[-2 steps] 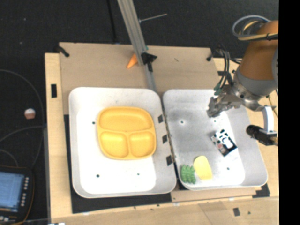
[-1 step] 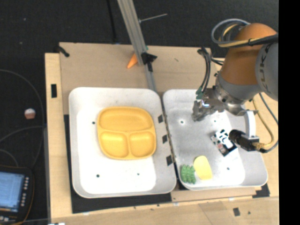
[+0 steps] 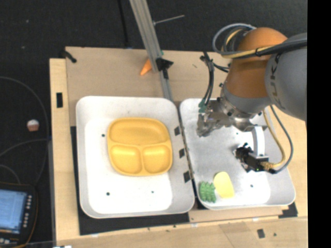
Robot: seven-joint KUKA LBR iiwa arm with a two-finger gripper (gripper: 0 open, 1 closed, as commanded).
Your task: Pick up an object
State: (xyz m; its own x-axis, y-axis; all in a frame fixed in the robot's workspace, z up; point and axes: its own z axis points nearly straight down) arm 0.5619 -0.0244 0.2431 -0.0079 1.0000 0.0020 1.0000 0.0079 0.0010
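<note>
The gripper (image 3: 207, 124) hangs over the right bin (image 3: 279, 190), its grip state impossible to tell. A yellow object (image 3: 224, 184) and green object (image 3: 207, 191) lie touching at the bin's front-left corner; a yellow divided tray (image 3: 139, 145) occupies the left bin (image 3: 93, 190).

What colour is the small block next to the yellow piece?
Green, seen in the camera view.

Single fixed camera above the bench (image 3: 103, 66), looking down at a slant, mid-distance; both white bins (image 3: 88, 154) fill frame centre, arm (image 3: 269, 71) enters from upper right.
</note>
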